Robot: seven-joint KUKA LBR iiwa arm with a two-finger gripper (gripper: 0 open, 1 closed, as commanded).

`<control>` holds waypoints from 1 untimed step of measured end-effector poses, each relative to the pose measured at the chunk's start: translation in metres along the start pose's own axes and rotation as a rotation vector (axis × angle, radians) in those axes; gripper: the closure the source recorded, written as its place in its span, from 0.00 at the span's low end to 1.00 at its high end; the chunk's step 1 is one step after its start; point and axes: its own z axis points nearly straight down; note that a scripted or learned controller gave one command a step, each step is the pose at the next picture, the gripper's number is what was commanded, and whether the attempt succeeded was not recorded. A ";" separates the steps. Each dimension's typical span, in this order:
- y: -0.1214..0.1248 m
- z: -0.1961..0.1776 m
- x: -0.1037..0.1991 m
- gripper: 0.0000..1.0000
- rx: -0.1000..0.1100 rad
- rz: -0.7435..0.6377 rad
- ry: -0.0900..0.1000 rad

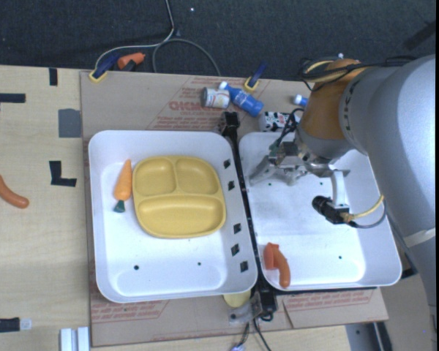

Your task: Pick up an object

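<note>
Views: one fixed camera covered the scene.
Position: it sat above the bench (36,218), well back from it.
Direction: it looked down at a slant, so the far dark floor filled the top of the frame and the bench's near edge ran along the bottom.
Coverage: both white bins fitted whole in the frame, the left bin (106,269) near the centre and the right bin (366,269) beside it.
Arm side: the arm (395,130) entered from the frame's right, large and close to the lens.
Overlap: with a single view, no second camera shared any part.
</note>
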 end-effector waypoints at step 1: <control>0.042 0.001 -0.005 0.00 0.001 -0.002 0.002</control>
